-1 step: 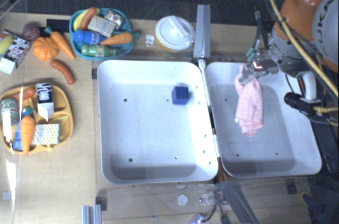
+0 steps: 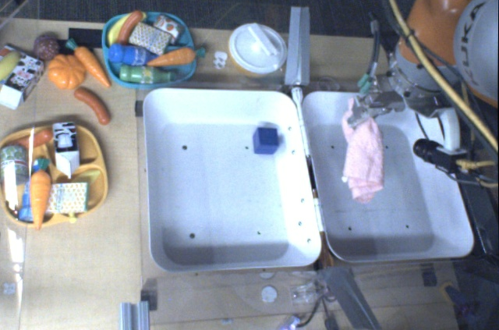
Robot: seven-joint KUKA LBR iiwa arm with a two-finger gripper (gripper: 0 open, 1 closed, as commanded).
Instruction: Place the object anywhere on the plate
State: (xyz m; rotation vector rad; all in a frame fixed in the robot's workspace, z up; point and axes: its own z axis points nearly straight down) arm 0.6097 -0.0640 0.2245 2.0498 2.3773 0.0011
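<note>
A pink cloth [image 2: 364, 157] hangs in a long fold over the right bin [image 2: 437, 243], its top corner pinched between the fingers of my gripper [image 2: 359, 111]. The gripper is shut on the cloth near the bin's back left corner. Whether the cloth's lower end touches the bin floor I cannot tell. A round white plate with a yellow rim [image 2: 256, 48] sits on the bench behind the bins, to the left of the gripper. A small blue cube [image 2: 267, 140] lies in the left bin [image 2: 195, 243].
A metal post [image 2: 295, 47] stands between the plate and the gripper. A blue bowl of toy food [image 2: 148, 49] is at the back left. Loose toy vegetables [image 2: 78, 75] and a yellow tray of items [image 2: 51, 176] lie on the left bench.
</note>
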